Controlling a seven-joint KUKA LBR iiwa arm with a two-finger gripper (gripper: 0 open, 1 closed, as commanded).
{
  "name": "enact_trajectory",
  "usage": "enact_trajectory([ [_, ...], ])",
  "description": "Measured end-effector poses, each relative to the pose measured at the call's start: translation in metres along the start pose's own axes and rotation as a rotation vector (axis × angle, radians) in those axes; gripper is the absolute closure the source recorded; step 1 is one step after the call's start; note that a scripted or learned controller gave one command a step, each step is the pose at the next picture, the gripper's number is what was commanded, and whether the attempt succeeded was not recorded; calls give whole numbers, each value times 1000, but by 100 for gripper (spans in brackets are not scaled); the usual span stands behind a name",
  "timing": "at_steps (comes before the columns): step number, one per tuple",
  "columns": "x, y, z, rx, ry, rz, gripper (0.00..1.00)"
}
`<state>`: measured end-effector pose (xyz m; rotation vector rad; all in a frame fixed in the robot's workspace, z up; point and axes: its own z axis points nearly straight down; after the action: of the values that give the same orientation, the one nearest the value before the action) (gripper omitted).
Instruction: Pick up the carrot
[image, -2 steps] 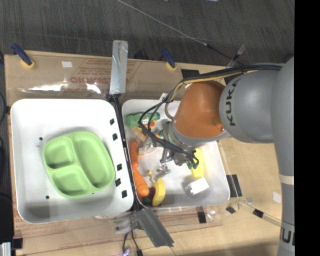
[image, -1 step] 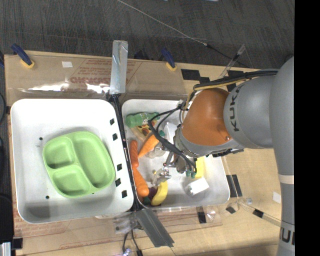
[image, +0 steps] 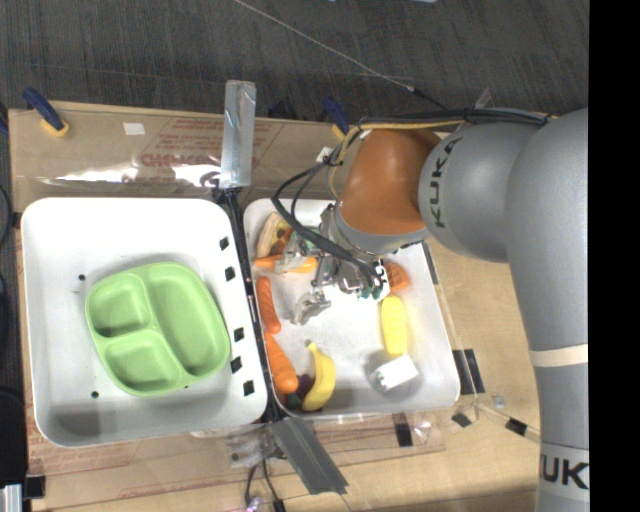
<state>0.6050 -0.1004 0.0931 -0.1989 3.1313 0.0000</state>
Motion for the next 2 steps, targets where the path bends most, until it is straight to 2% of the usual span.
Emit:
enact_trajectory([
  [1, -32, -16, 1, 0, 4, -36, 0],
  [2, -34, -14, -11, 0, 0, -41, 100],
])
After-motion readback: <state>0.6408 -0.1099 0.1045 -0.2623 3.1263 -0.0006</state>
